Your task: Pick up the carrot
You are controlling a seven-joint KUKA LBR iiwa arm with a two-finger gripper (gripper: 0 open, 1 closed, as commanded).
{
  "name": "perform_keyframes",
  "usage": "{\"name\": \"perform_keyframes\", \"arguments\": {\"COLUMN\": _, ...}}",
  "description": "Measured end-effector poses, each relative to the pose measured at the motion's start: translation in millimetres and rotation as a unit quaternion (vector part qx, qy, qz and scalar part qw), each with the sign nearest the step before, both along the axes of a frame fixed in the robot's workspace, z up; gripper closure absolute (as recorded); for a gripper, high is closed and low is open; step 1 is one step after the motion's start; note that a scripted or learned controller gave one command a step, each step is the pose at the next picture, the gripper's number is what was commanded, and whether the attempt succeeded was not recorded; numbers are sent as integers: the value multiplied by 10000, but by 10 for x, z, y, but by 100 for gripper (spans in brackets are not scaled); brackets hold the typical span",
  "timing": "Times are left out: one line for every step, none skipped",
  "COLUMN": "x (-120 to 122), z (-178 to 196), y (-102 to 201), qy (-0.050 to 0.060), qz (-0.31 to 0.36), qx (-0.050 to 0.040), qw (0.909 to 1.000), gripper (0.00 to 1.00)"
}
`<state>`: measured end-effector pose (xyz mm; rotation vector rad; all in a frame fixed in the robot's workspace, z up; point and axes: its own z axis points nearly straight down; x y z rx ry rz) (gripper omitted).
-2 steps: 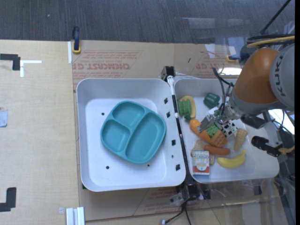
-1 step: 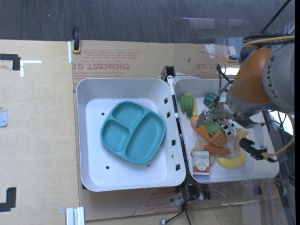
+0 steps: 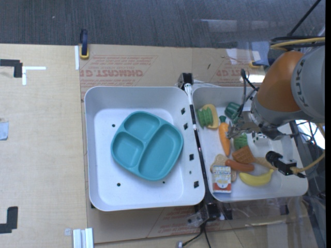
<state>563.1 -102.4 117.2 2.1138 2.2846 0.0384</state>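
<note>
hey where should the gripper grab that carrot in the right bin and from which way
Probably mid-length on the carrot, coming straight down from above. It lies flat and runs roughly up-down in the view, so the gripper should close across its narrow width. The left flank looks free toward the bin wall; other toy food crowds its lower end.

Two bins sit side by side on the bench [image 3: 41, 154] — the left bin [image 3: 98, 190] holds a divided plate [image 3: 147, 145], lying near its middle. The right bin [image 3: 289, 190] is crowded: the carrot [image 3: 224, 139] lies lengthwise near the left wall, a pepper [image 3: 208, 115] just behind it, toward the far corner. Nearer the front, a small carton [image 3: 222, 179] sits by the left wall, with a banana [image 3: 256, 178] to its right. The arm [image 3: 282, 89] reaches in from the right — the gripper [image 3: 239, 130] hangs just right of the carrot.
</note>
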Motion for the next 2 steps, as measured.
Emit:
{"name": "perform_keyframes", "arguments": {"x": -390, "z": -257, "y": 77, "qy": 202, "qz": -24, "qx": 8, "qw": 9998, "gripper": 100}}
{"name": "perform_keyframes", "arguments": {"x": -114, "z": 743, "y": 631, "qy": 187, "qz": -1036, "qx": 17, "qw": 9944, "gripper": 100}}
